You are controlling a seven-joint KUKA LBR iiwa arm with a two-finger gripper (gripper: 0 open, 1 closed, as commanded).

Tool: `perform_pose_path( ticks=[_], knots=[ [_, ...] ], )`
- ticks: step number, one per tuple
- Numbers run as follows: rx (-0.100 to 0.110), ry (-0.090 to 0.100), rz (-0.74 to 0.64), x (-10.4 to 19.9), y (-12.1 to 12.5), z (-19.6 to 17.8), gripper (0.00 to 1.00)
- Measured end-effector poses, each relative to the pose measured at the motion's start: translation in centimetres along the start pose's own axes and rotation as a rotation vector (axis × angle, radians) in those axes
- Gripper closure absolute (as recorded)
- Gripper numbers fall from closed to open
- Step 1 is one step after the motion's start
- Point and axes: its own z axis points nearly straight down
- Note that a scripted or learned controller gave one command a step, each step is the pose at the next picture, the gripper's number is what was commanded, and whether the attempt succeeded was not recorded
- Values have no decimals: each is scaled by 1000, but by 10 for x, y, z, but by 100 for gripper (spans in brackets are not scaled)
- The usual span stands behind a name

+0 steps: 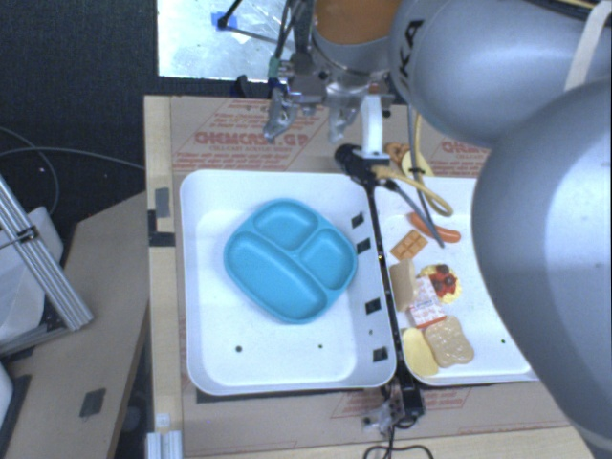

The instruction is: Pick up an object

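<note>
Broadly, the grey arm (535,208) fills the view's right side and reaches across to the far edge of the table (163,161), ending above the printed cardboard just beyond the left bin (206,352). The right bin (497,352) lies partly under the arm.

Next in size is the blue divided plate (290,259), which lies flat in the middle of the left bin with its long axis running diagonally from the view's upper left to lower right. It is the only thing in that bin. From the jaws it lies straight toward the near side of the table, down the view, and well apart from them.

The small pieces crowd the right bin near the divider: a round biscuit (449,342), a waffle piece (408,246) and a reddish sausage (433,228), whose long axis slants. They lie down the view and to its right of the jaws, farther off than the plate's near rim.

The jaws stand spread, their two fingers (278,120) hanging apart with nothing between them, above the cardboard and outside either bin. I judge that any pick first calls for a move toward the near side, with the plate on the shortest line.
</note>
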Motion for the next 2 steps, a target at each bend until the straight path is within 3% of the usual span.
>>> perform_pose_path(
  ticks=[1,2],
  knots=[
    [5,1,4,-13,-1,210,0],
    [-8,-1,9,-62,-37,60,0]
  ],
)
